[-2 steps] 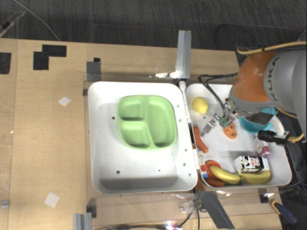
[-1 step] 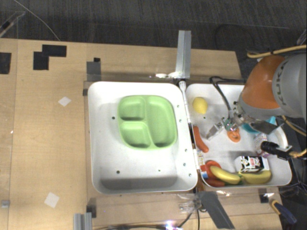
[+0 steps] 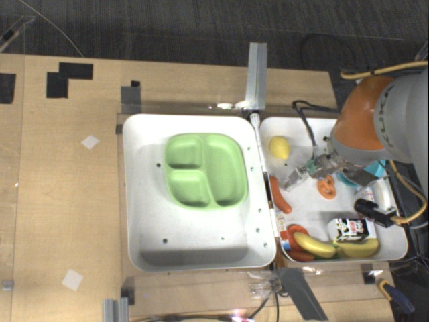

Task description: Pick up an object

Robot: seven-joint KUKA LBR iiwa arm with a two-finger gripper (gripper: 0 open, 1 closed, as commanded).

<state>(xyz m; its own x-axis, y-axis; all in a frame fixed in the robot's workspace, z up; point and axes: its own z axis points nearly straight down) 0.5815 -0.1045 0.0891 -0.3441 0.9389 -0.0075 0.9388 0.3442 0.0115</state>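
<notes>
Here the gripper hangs low in the right bin, nothing seen between its fingers, their spread unclear; it should centre over the lemon, just up-left, before closing.

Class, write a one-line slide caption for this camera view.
Gripper hovers in the right bin among toy foods; green divided plate fills the left.

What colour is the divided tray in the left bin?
Light green, seen clearly in the camera view: the divided tray lies in the white left bin.
</notes>
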